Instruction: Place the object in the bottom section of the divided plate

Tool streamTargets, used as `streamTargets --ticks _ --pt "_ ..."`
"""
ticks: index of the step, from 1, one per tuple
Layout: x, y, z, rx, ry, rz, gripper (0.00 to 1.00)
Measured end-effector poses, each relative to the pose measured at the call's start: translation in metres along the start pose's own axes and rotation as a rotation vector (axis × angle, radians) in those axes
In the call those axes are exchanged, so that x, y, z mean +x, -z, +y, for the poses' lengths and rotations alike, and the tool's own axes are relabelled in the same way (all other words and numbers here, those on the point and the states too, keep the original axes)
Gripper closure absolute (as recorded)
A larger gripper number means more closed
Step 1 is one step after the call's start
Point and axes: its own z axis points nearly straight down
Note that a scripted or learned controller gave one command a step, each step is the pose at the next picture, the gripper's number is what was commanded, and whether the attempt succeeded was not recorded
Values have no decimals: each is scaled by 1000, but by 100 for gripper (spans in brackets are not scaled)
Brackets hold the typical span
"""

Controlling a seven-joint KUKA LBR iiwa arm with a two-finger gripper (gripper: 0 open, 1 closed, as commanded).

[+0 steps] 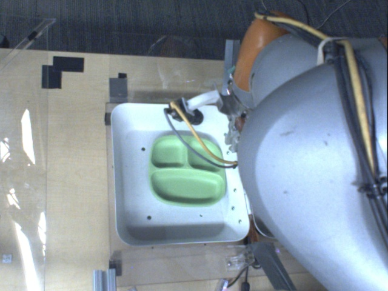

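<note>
Object: cannot be made out — nothing loose lies on the plate or the bare bin floor, so I cannot say where it is, nor whether it is heavy, soft or slippery.
Divided plate: green, lying flat in the middle of the left white bin; two small sections along the top, one wide section below.
Bottom section: broad and shallow, bare of anything — an easy target, judged from its width.
Where to take hold: no judgement possible until the object is seen.
Arm: bulky grey body covering the right of the view, orange band at top, reaching over the bin's right edge.
Cables: yellow and black, looping over the plate's upper right section.
Gripper: hidden under the arm's bulk — its state cannot be told.
</note>
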Motion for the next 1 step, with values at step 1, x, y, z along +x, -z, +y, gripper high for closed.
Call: streamTargets --ticks 1 --pt "66 -90 -81 7 96 17 100"
